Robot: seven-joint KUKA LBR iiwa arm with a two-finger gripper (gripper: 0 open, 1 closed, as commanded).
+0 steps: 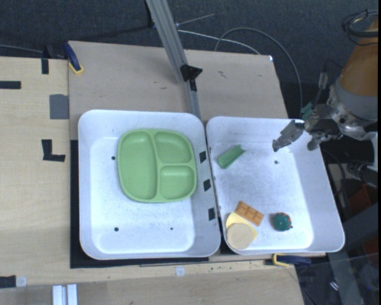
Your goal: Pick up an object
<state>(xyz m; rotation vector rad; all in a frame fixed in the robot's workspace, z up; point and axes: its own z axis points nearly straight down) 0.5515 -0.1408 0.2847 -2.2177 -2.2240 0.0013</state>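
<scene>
The grey arm is cut off at the right edge; its dark pincer hangs over the right shallow white bin's far right corner, fingers too blurred to tell apart. That bin holds four small things: a green block near its far left corner, and along its near edge a tan waffle piece, a pale yellow round piece and a small green-and-red ball. The left white bin holds one green divided plastic plate.

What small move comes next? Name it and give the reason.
Probably move the gripper left and down toward the green block. The gripper sits over the upper right edge of the right bin with nothing between its fingers, and that block is the nearest object, lying apart from the others, so it looks the easiest to approach.
</scene>
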